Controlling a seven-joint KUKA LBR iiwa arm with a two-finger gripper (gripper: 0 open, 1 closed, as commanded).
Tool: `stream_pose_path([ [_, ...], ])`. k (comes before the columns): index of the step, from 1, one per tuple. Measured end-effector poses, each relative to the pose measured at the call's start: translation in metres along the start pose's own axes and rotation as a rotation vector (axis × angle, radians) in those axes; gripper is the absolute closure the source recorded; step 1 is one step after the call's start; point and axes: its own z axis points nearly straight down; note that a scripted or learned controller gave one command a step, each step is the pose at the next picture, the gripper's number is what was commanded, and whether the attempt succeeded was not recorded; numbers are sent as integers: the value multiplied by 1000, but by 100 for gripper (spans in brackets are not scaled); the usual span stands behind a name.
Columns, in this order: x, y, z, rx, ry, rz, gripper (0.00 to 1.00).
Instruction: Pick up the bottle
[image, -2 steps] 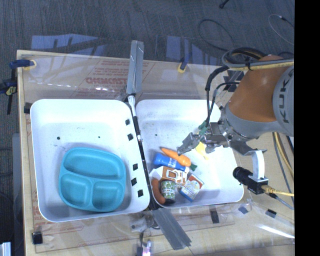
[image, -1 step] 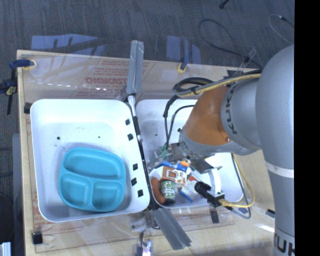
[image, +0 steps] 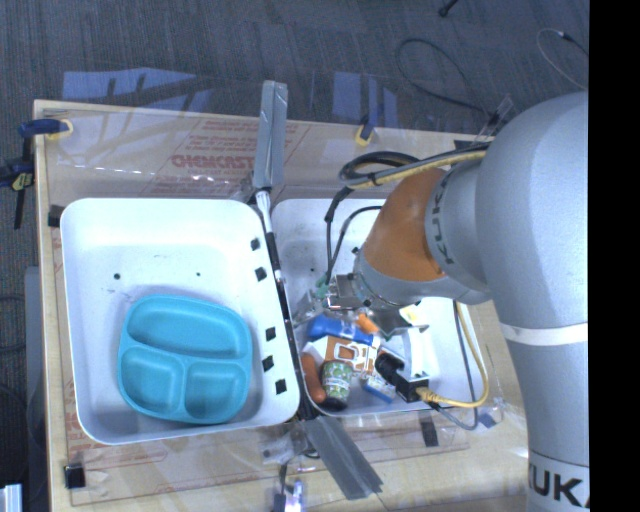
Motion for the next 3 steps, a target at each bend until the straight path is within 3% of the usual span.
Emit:
stream_pose_path([
  [1, 0, 0, -6, 4, 2, -4, 100],
  [2, -1, 0, -6, 5, 0, -3, 0],
  [3, -2, 1, -13, 5, -1, -8, 100],
])
